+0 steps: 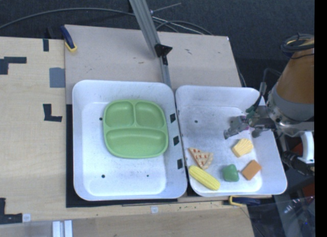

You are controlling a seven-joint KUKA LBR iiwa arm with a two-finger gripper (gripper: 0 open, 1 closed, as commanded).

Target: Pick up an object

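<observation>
the end effector [236,127] hangs over the right bin [214,98], just above a pale yellow block [242,147], and nothing sits between its fingers; how far they are spread cannot be told. an orange block [251,169], green piece [230,173], corn cob [204,178] and pizza slice [201,157] lie near the bin's front.

This is a robotics lab or test cell rather than a home or kitchen. A plain wooden bench [127,52] marked with tape patches bears two shallow white bins [89,180] set side by side, with black cables [102,12] trailing over the dark floor behind and a metal pole [143,14] rising from the bench's far side. The bins contain toy plastic food [204,178] and a green divided plate [136,128], props rather than real meals, and a grey and orange industrial arm [296,85] reaches in from the right.
</observation>
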